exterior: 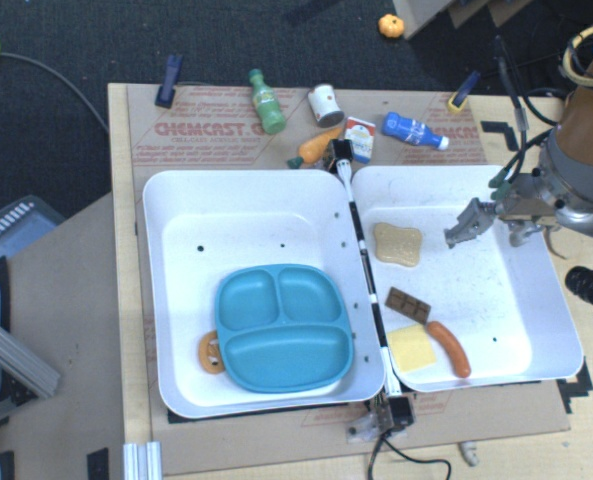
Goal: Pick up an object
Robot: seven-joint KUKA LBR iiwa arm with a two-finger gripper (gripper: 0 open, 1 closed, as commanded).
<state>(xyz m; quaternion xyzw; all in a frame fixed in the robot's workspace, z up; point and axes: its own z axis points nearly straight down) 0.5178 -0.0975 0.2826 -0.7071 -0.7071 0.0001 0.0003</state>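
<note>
- We are looking at the toast slice point(398, 244) as the likeliest pick: it is lying flat in the right bin point(536, 318), near the bin's left wall and toward the far end.
- We are judging it to be a light, stiff toy food with a smooth face; a pinch across its narrower sides would probably suit it best, since it is lying low on the floor and offering little height.
- The gripper point(463, 229) is hanging just right of the toast slice, apart from it, and we are seeing nothing between its fingers; whether they are spread or closed we cannot tell at this angle.
- We are guessing that a short move to the left and down would bring it over the slice.
- Nearer the front of the same bin, the chocolate bar point(408, 305), the cheese slice point(412, 349) and the sausage point(449, 348) are lying close together, the sausage touching the cheese slice; these look light too, but crowded, so a clean grip there seems harder.
- In the left bin point(176, 268) a blue divided plate point(281, 325) is sitting with a pretzel point(210, 353) tucked at its left edge.
- Beyond the bins, on the worktop point(136, 128), we are seeing a green bottle point(267, 103), a blue bottle point(414, 131), a small can point(325, 104) and a carrot point(316, 148).
</note>
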